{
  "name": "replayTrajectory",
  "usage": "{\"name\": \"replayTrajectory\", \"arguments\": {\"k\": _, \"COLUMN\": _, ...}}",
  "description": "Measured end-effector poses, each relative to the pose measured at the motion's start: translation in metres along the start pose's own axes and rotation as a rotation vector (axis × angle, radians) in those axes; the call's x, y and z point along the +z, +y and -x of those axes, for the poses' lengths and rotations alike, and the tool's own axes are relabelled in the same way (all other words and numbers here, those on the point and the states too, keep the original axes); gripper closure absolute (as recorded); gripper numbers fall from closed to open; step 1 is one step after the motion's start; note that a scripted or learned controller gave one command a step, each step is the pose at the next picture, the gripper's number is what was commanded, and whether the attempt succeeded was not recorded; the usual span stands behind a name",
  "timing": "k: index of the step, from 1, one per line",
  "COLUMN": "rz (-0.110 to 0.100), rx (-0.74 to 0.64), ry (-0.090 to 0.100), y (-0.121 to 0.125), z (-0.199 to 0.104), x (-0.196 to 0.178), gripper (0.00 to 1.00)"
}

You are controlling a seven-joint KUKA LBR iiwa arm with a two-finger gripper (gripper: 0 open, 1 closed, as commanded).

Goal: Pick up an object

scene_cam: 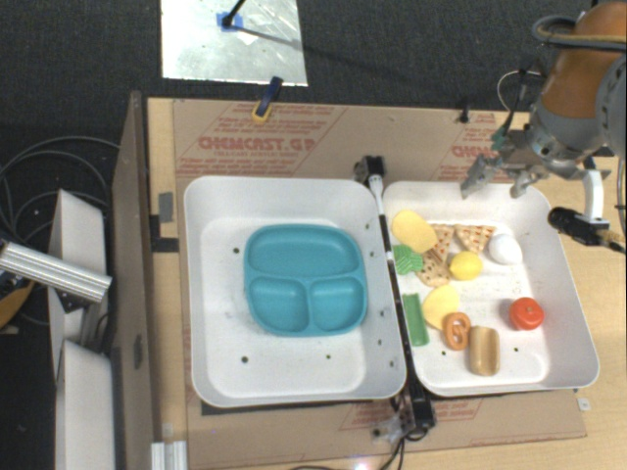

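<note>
The right bin (568, 292) holds several toy foods: a yellow piece (413, 230), two cracker triangles (464, 236), a white egg (505, 249), a lemon (465, 266), a red tomato (526, 313), a pretzel (457, 330), a bread roll (482, 350) and green pieces (415, 318). My gripper (498, 180) hangs over the bin's far rim, above and behind the crackers. Its two fingers (475, 177) stand apart, open, with nothing between them.
The left bin (216, 262) carries a blue divided plate (305, 279). A clamp (372, 171) sits where the two bins meet at the back. A shiny sheet (233, 27) lies on the dark floor beyond the bench. Cables and a metal bar (49, 270) are at the left.
</note>
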State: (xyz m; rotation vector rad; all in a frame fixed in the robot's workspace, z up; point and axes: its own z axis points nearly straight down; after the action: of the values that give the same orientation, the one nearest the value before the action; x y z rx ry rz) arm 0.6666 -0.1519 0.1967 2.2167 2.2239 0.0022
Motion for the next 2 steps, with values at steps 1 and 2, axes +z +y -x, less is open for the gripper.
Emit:
{"name": "replayTrajectory", "arguments": {"k": 1, "rz": 0.005, "rx": 0.005, "ry": 0.003, "y": -0.064, "z": -0.033, "x": 0.113, "gripper": 0.0}}
{"name": "replayTrajectory", "arguments": {"k": 2, "rz": 0.016, "rx": 0.005, "ry": -0.003, "y": -0.1, "z": -0.042, "x": 0.106, "gripper": 0.0}}
